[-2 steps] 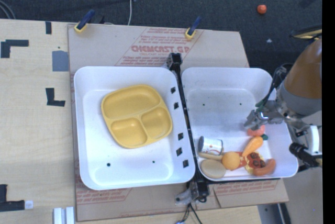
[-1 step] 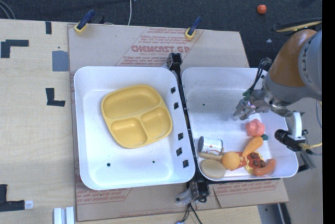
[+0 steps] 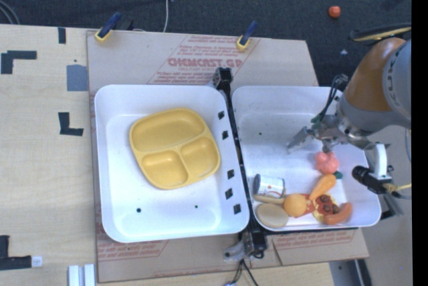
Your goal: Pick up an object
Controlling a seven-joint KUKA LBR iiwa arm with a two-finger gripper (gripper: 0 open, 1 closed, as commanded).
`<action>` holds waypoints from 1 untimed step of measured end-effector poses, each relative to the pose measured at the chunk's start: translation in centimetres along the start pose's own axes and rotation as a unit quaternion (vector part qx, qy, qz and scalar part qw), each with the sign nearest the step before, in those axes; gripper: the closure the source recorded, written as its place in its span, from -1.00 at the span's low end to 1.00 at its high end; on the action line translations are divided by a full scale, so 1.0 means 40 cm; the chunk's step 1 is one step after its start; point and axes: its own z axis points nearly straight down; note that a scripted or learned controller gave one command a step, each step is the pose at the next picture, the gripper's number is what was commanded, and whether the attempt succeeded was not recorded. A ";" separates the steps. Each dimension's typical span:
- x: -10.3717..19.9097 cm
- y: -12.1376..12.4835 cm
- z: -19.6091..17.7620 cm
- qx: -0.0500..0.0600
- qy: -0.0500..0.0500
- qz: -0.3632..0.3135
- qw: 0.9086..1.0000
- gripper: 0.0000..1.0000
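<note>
Gripper (image 3: 319, 137) hung over right bin (image 3: 267, 104), grip state unclear; pink toy (image 3: 326, 162) lay just below it.

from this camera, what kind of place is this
Probably a robot lab test bench: two white bins clamped on cardboard, a grey and orange arm reaching in, and toy food for grasp trials.

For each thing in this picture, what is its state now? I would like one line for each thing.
gripper: over the right bin, holds nothing
yellow tray: flat in the left bin
pink toy: lying free in the right bin
carrot: lying tilted, untouched
orange ball: resting among the toys
small can: on its side
</note>
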 end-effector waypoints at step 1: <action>-0.094 -0.118 0.078 0.001 -0.001 0.003 1.000 -1.00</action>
